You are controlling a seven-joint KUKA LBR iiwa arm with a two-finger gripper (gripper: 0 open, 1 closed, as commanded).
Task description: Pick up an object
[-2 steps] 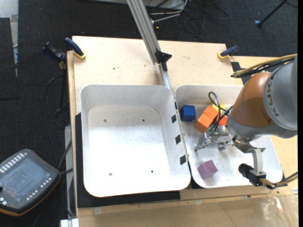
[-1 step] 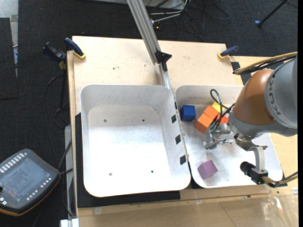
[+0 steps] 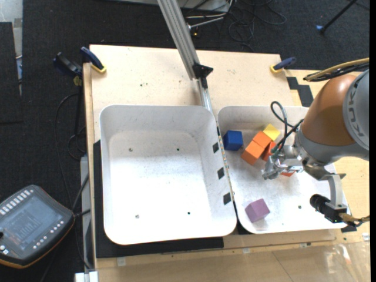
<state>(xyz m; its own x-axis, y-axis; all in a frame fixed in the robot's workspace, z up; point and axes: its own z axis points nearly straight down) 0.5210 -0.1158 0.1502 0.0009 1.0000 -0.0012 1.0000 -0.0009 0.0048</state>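
Four blocks right of centre: blue point(image 3: 233, 140), orange point(image 3: 256, 148), yellow point(image 3: 271, 133), purple point(image 3: 257, 210). Gripper point(image 3: 276, 168) beside orange; jaw opening indiscernible. Better: straddle orange squarely, clear of yellow.

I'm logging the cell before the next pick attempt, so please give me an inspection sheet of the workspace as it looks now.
Surface: light wooden bench bearing two shallow white bins side by side, left bin and right bin.
Job's things: in the right bin, a blue cube, an orange block, a yellow block touching it, and a purple cube apart near the front.
Clutter: nothing seen.
Grippers: gripper low in the right bin beside the orange block; finger state cannot be told.
Cables: black cable looping at the wrist; more on the floor behind.
Surroundings: teach pendant at front left; blue-and-yellow clamps on the bench corners.
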